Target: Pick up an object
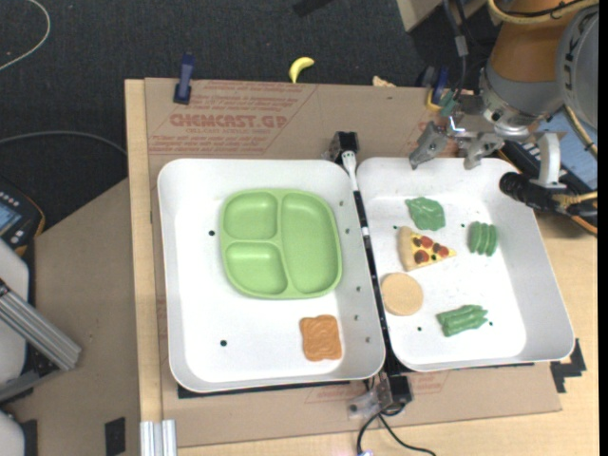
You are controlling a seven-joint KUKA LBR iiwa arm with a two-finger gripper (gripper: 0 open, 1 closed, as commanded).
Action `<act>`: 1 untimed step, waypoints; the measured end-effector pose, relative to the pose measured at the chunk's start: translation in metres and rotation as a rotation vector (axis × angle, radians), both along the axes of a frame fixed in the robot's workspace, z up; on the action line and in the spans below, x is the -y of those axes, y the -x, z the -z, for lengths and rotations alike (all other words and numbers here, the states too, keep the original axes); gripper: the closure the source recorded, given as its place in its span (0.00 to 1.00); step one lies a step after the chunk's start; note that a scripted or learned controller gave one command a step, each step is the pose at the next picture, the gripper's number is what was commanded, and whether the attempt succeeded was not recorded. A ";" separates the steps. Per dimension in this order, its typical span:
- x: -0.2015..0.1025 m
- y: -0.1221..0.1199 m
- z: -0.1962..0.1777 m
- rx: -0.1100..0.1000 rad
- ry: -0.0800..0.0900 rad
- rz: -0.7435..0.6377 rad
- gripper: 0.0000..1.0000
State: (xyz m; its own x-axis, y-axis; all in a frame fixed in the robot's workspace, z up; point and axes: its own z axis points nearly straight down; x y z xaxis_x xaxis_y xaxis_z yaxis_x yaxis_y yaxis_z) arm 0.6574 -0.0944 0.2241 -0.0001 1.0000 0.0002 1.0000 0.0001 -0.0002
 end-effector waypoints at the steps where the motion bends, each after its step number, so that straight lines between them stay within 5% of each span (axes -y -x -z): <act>1: 0.023 0.028 0.114 -0.013 -0.002 0.004 0.00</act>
State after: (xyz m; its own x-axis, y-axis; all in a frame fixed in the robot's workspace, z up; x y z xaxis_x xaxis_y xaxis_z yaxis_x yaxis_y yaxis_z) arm 0.6293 -0.1175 0.1101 0.0038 1.0000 0.0017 0.9999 -0.0038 -0.0135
